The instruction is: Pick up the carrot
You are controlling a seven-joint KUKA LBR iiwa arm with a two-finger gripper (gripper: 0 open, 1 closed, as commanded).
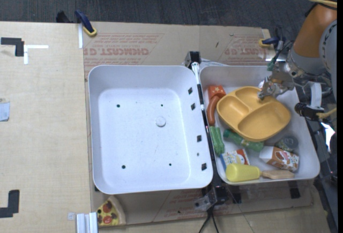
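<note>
The carrot (211, 109) is an orange, elongated piece lying along the left wall of the right bin (308, 141), with its right side tucked under a yellow divided plate (260, 117). My gripper (266, 90) hangs over the plate's far right rim, well to the right of the carrot and apart from it. The grey arm with its orange band (313, 34) reaches in from the upper right.
A red-orange item (216, 90) lies just behind the carrot. A green piece (216, 140), a yellow cup (242, 172), a small carton (282, 159) and other toys crowd the front of the right bin. The left bin (96, 135) stands beside it.
</note>
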